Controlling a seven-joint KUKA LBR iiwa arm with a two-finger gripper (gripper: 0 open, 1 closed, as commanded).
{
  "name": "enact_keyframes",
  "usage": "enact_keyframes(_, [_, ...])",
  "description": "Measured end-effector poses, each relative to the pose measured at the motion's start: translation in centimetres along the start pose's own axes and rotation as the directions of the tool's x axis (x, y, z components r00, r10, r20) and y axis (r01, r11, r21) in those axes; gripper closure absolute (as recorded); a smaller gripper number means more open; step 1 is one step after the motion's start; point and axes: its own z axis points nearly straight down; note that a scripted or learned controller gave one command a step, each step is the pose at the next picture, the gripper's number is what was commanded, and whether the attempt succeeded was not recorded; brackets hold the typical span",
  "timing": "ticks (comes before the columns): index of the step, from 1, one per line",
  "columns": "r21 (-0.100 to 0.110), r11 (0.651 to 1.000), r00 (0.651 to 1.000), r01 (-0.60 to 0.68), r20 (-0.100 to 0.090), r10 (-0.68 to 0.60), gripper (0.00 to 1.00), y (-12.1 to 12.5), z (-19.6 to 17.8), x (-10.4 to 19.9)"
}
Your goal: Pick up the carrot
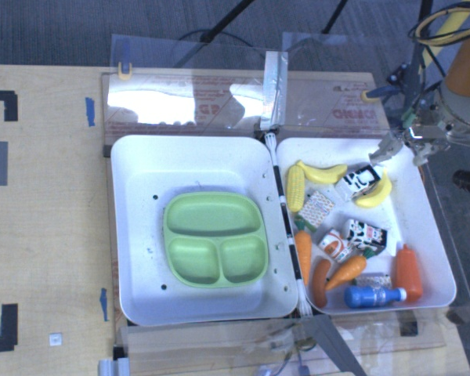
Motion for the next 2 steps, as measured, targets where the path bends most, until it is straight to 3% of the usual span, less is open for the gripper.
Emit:
enact_keyframes(1, [0.0,0.999,0.999,0.035,0.0,-0.035,0.0,-8.5,8.3,7.1])
enact_keyframes(2, [-0.039,0.989,0.99,0.142,0.016,-0.142,0.0,-14.3,10.7,9.3])
